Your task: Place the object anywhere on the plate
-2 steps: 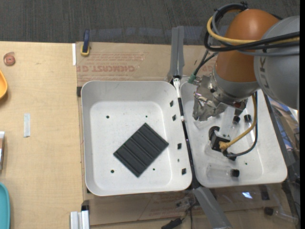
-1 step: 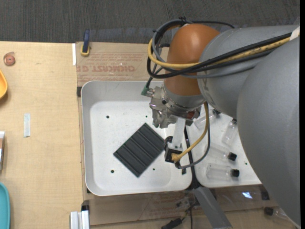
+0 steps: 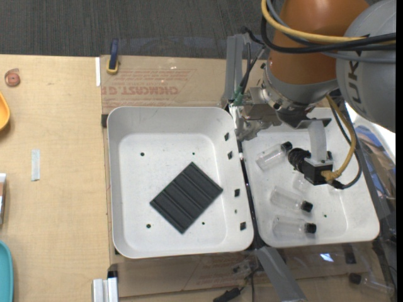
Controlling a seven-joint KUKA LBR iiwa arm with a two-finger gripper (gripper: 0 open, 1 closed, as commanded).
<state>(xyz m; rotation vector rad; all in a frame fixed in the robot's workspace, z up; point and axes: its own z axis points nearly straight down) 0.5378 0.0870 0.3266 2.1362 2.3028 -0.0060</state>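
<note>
**Vials lie loose in one bin, plate bare in the other**

Vials, three of them, small and clear with black caps, lie on their sides in the right-hand bin (image 3: 352, 216). One vial (image 3: 271, 158) is near the top of that bin, close under the arm (image 3: 315, 30). A second vial (image 3: 284, 199) lies in the middle and a third vial (image 3: 288, 227) toward the lower edge. The task does not say which is meant. I would guess the top one, since it lies nearest the gripper (image 3: 255, 123).

The plate (image 3: 186, 196), a dark ribbed slab, lies flat and skewed in the middle of the left-hand bin (image 3: 114, 168), with nothing on it.

The gripper hangs over the top corner of the right-hand bin, beside the wall the two bins share. The wrist hides most of it, so I cannot tell whether it is open or closed. I see nothing held in it.

A vial like this should be light and stiff, but smooth and round, so it is likely to roll or squirt away if nudged off-centre. The safest hold looks to be across the barrel, about midway along, squarely from above. On the plate, the ribs may help keep it from rolling.
</note>
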